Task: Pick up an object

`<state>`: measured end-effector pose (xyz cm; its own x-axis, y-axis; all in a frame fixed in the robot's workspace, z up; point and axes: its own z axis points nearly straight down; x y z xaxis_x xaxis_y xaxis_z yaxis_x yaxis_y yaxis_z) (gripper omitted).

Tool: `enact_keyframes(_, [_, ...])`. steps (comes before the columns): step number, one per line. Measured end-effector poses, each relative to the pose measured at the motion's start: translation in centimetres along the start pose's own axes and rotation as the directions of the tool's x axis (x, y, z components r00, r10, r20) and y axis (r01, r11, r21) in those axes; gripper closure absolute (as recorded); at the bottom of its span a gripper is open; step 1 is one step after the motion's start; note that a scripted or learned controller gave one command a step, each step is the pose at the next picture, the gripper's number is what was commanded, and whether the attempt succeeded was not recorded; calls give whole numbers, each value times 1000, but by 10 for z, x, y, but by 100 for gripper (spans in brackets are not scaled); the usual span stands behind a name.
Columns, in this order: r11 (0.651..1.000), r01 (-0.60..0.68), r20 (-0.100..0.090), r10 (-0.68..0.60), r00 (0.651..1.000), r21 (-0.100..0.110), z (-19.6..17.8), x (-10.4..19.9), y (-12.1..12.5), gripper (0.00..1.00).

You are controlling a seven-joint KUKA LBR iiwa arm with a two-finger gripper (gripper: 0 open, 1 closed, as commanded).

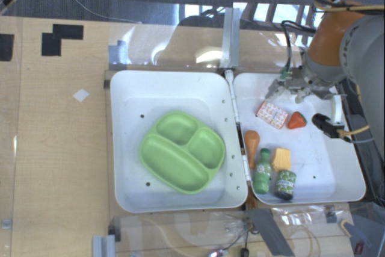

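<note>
Objects: you see six small things in the right bin [337,189], all lying free on its floor, none of them lifted.
Patterned packet [271,114]: pink and white, it lies flat near the bin's upper middle, just below the pincer.
Red piece [296,121]: strawberry-like, it sits just right of the packet.
Carrot-like piece [251,145]: orange, it lies close to the divider between the bins.
Green bottle [262,171]: it lies just below the orange piece, beside a yellow corn-like piece [281,159].
Dark green can [286,185]: it lies just under the yellow piece, near the bin's front wall.
Pincer [290,86]: it hangs over the upper part of the right bin, above the packet and the red piece; you see nothing between its fingers, and you cannot tell whether they are spread or closed.
Arm [355,51]: grey with an orange band, it comes in from your right.
Left bin [126,129]: it holds a green divided plate [183,151], lying flat and slightly turned.
Surface [54,147]: pale wood, it carries both bins side by side.
</note>
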<state>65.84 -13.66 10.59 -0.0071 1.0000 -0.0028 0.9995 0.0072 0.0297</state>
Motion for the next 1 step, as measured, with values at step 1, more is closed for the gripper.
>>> enact_keyframes(1, [1000,-3,3,3,1000,-20,-2,2,-45,0])
